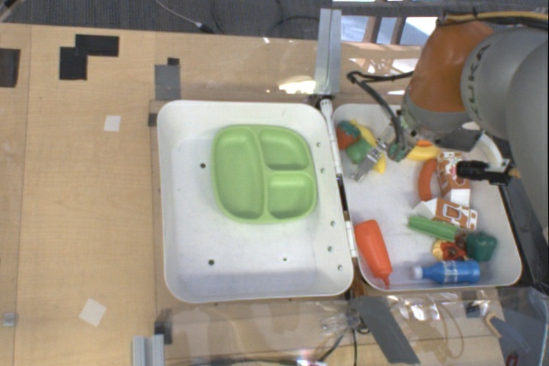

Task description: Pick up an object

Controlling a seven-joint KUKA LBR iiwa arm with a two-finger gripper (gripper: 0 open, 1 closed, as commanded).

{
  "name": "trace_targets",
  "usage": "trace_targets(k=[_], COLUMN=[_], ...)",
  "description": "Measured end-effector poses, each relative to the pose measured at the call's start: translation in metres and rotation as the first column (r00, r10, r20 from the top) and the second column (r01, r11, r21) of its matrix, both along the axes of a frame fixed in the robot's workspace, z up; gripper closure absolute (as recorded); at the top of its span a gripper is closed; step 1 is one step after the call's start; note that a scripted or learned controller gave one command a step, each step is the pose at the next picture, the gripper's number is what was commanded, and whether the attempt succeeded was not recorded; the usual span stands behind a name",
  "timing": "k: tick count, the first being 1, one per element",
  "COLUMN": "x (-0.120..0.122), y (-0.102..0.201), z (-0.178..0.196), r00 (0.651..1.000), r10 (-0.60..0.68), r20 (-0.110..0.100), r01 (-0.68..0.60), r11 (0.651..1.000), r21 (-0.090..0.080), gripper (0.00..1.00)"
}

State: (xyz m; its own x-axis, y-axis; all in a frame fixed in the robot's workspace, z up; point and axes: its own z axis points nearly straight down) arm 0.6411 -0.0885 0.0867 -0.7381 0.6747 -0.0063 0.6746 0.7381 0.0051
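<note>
Looking down on a left bin [176, 210] holding a green plate [262, 173], lying flat with its three compartments facing up. Taking that plate as the mark for everything else.

Moving right of the plate, past the wall between the bins, and entering the right bin [403, 270]. Finding there a small orange, green and yellow toy [350, 135], just right of the plate and level with its upper edge. Seeing an orange carrot [373, 246] right of the plate and below its lower edge, lying close to the bin's near left wall.

Seeing the gripper [377, 157] hanging low right of the plate, level with its middle and just beside the toy, possibly touching it. Not managing to tell whether the gripper is released, clenched or grasping anything, the metal parts blurring into the toy.

Going farther right of the plate: noting a yellow piece [422, 153] just past the gripper, a red sausage [426, 180] under it, and a red and white carton [453, 189] beside that. Noting a green stick [433, 227] lower down, then a blue bottle [450, 273] lying on its side, lowest of all.

Ending farthest right of the plate at the arm [480, 81], reaching in above the bin.
</note>
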Motion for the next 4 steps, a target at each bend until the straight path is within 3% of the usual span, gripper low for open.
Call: trace_targets(k=[1, 2, 3, 4], x=[-0.015, 0.006, 0.008, 0.026], y=[0.000, -0.002, -0.002, 0.099], z=[0.001, -0.001, 0.010, 0.100], r00=[0.996, 0.916, 0.920, 0.915], r10=[-0.091, -0.401, -0.392, -0.404], r20=[0.005, -0.001, 0.003, 0.000], r01=[0.091, 0.401, 0.392, 0.404], r11=[0.996, 0.916, 0.920, 0.915], r21=[0.001, 0.003, 0.002, 0.006], gripper=[0.00, 0.00, 1.00, 1.00])
